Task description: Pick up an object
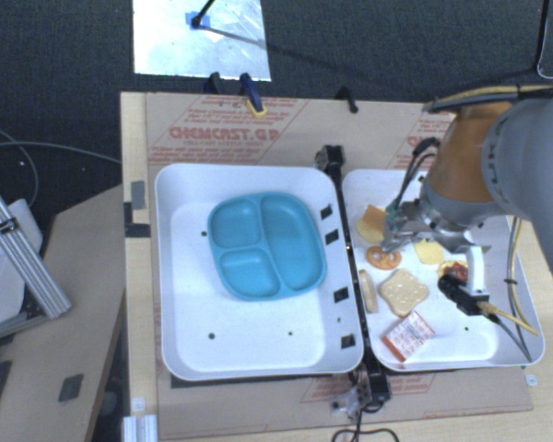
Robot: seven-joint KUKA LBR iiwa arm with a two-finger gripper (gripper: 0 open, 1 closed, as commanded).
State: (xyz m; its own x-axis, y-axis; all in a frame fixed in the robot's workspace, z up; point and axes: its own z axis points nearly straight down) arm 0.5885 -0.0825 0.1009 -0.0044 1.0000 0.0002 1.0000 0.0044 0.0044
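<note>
Fingers (394, 231) — open or closed, cannot tell — low above cheese wedge (374, 222), right bin (507, 343).

Bench (194, 122) bears two white bins side by side: left bin (189, 339), right bin (461, 343)

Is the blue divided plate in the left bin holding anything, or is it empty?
Empty: all three compartments of the blue divided plate show bare blue, lying flat in the left bin.

A dark carpeted floor (55, 53) is being covered in part by a shiny silver sheet (201, 24), while a pale wooden bench (83, 265) and an aluminium frame (14, 247) are being lit evenly from above.
</note>
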